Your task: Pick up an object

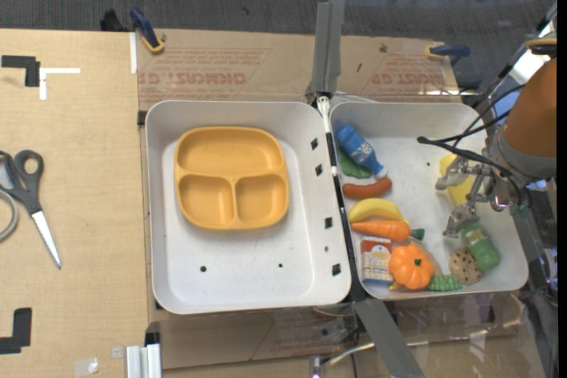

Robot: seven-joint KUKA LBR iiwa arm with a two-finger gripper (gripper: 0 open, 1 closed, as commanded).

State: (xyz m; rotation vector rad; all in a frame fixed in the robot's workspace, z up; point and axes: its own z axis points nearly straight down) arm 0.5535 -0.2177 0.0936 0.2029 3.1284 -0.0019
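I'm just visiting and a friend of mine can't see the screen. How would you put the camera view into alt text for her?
A robot arm's gripper hangs over the right white bin, which holds toy food: a banana, carrot, pumpkin, sausage and cookie. The left white bin holds a yellow divided plate. Scissors lie on the bench to the left.

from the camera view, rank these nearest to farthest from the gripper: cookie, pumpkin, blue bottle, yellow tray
Measured from the gripper, over the right bin's right side:
1. cookie, just below it, near the bin's front edge
2. pumpkin, front middle of the right bin
3. blue bottle, the bin's back left
4. yellow tray, in the left bin
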